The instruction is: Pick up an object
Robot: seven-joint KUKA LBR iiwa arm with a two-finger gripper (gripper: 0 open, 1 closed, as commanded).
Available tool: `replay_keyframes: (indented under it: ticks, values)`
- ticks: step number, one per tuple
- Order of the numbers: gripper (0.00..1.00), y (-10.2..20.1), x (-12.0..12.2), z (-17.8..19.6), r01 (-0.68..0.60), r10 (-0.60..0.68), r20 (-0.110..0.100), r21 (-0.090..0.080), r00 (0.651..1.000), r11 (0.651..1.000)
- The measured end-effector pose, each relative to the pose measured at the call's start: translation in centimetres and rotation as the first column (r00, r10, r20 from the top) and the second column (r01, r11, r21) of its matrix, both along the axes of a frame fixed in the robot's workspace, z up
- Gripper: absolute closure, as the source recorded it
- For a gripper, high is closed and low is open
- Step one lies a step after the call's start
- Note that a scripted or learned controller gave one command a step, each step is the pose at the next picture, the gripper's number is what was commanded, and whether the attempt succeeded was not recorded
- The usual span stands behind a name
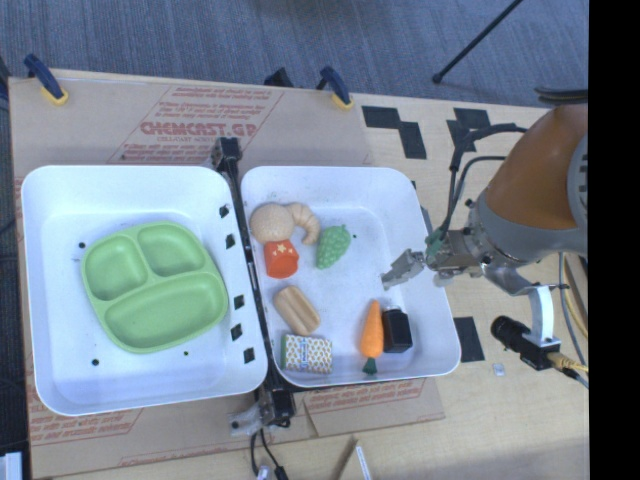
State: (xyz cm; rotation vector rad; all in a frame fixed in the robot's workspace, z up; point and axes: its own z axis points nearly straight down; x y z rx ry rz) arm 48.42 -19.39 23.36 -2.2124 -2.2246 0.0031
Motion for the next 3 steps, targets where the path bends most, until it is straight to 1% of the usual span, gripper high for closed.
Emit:
replay_keyframes:
  ticks: [1,2,3]
  values:
    - [0.0,0.9,0.7,-14.2,-0.002,0.002,0.001,0.0,1.0,1.0]
    - [1.0,0.9,0.7,-13.2,-0.007,0.007,-0.002,0.001,1.0,1.0]
    - [1.0,6.8,0.2,-3.8,-0.002,0.002,0.003,0.0,1.0,1.0]
